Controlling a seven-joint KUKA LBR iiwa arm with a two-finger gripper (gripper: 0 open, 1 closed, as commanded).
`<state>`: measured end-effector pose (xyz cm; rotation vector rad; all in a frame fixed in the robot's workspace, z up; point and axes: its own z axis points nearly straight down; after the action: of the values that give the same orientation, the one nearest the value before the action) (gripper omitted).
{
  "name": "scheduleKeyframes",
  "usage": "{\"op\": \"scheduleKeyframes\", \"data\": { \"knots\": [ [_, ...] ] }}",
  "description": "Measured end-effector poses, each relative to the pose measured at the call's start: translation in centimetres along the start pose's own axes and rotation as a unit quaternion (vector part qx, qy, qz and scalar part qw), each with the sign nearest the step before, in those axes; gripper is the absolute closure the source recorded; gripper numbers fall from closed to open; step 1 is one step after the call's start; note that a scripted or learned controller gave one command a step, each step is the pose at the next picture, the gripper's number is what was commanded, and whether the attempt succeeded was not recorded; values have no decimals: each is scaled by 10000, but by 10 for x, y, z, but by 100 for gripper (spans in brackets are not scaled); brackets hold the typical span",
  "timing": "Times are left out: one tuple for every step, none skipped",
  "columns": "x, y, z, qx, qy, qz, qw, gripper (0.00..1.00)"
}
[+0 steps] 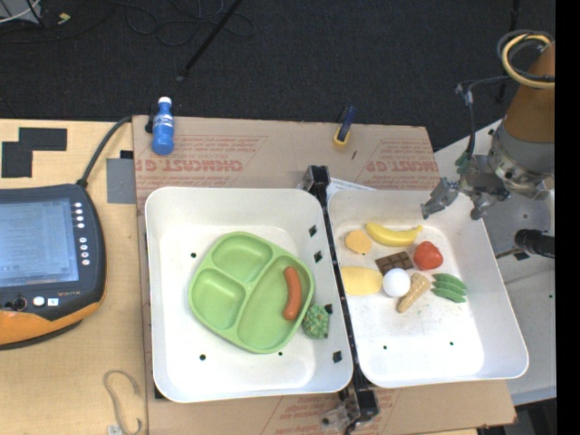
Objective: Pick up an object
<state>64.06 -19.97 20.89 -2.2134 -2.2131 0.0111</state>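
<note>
Look first at how the toy food lies from the end effector (pixel 458 198): everything you could pick sits below and to the left of it in the camera view, inside the right bin (pixel 494 333). The end effector hangs over that bin's upper right rim, and nothing is between its parts, so it carries nothing. Whether it is open or closed you cannot tell from here; the metal parts blur together.

The nearest thing is the banana (pixel 392 235), just down and left of the end effector. Its long axis runs nearly left to right across the view, with a slight curve, so a grip across its short width looks the likeliest fit. Close beside it lie a red tomato (pixel 428 256), a brown chocolate piece (pixel 393 263), a white ball (pixel 396 283), a green pea pod (pixel 449 287), a tan cone (pixel 413 292) and two yellow pieces. They crowd together, some touching, so expect neighbours to be nudged by a descent there.

The left bin (pixel 172 333) holds a green divided plate (pixel 227 288) with a sausage (pixel 292 293) on it and a small broccoli (pixel 316 322) at its edge, all well apart from the end effector.

The arm (pixel 530 107) comes in from the right, its wrist upright above the bin's far corner and its orange band showing near the top.
</note>
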Motion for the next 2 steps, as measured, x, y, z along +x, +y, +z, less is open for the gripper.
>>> {"op": "scheduleKeyframes", "data": {
  "knots": [
    [-1, 3, -7, -64, -17, -6, 10000, 0],
    [6, -6, 43, -31, -8, -15, 10000, 0]
  ]
}}
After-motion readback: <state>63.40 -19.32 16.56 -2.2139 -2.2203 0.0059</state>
